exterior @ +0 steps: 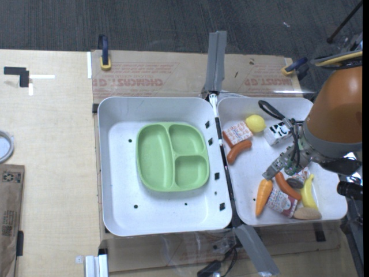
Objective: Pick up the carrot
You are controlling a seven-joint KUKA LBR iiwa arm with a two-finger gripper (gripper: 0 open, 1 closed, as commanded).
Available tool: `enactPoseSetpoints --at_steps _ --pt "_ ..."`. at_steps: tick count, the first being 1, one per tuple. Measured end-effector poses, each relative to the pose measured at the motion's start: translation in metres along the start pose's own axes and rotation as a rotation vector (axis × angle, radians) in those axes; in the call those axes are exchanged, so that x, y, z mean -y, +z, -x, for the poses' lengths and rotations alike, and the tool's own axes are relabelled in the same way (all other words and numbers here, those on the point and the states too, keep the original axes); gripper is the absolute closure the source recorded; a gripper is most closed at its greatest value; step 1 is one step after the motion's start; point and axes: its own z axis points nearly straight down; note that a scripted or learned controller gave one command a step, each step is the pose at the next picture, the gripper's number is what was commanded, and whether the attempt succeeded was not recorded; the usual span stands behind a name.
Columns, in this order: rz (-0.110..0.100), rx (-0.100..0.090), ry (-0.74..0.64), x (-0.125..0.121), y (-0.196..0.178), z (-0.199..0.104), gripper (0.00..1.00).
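Camera view gives us the tapered orange carrot [263, 196] lying in the right white plastic bin [242, 214], toward six o'clock. At its two o'clock hangs the grey two-finger gripper [281, 167]; whether it is spread, we cannot tell.

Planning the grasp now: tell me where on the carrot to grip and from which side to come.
Grip the carrot across its thick upper half, likely from straight above. It lies flat in the right bin, tip toward the near wall. Its left flank is free; a packet and a sausage crowd its right, so fingers closing left-right need care. The gripper hovers just above and right of it.
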Motion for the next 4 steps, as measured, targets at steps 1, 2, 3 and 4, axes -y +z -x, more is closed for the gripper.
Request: enactPoseSetpoints --at_steps 1,2,3,4 --pt "0.0 0.0 0.27 -0.029 0.008 -0.048 1.0" --pt "-0.001 0.001 0.388 -0.007 0.003 -0.019 1.0" --pt "0.0 -0.001 -0.073 0.011 0.007 0.006 1.0" --pt "0.001 0.001 0.247 -0.008 0.007 -0.019 1.0"
